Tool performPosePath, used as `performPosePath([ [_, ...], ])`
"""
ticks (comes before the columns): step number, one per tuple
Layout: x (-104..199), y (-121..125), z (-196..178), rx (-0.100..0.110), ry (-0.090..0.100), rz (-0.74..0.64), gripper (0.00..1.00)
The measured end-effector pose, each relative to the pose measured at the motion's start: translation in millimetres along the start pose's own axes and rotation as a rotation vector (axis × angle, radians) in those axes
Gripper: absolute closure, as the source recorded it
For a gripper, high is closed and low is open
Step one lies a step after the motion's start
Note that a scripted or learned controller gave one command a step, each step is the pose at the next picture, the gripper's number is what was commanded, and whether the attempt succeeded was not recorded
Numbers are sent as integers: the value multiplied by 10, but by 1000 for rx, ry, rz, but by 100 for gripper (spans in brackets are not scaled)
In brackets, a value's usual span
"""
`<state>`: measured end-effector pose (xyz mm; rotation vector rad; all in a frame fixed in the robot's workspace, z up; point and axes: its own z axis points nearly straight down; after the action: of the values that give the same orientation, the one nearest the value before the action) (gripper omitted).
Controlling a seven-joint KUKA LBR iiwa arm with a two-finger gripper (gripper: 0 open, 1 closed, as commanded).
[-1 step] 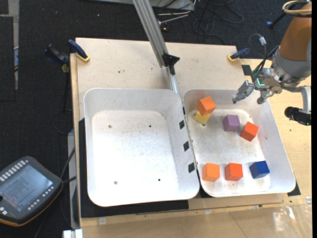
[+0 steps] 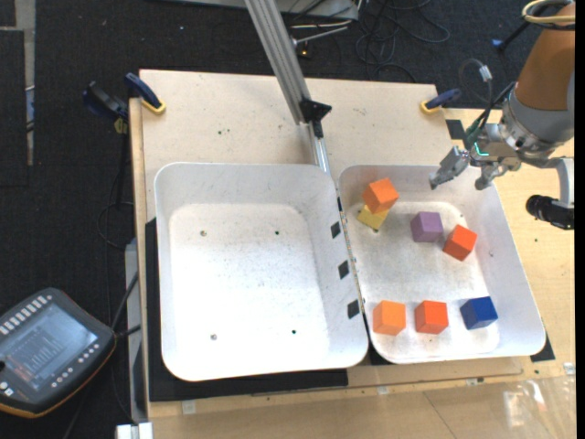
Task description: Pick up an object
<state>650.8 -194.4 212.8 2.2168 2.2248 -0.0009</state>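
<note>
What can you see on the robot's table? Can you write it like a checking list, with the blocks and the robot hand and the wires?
Surface: pale bench bearing two shallow white bins, left bin and right bin, side by side.
Job's things: all in the right bin. Orange block leaning on a yellow block; purple block; orange-red block; front row of orange block, orange-red block, blue block.
Clutter: nothing seen.
Grippers: gripper open, above the right bin's back edge, holding nothing.
Cables: black cables on the floor behind.
Surroundings: clamps at the bench's corners; handheld controller at lower left.
</note>
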Motion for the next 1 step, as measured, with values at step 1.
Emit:
performPosePath([
  [1,39,82,484,4,1,-1,0],
])
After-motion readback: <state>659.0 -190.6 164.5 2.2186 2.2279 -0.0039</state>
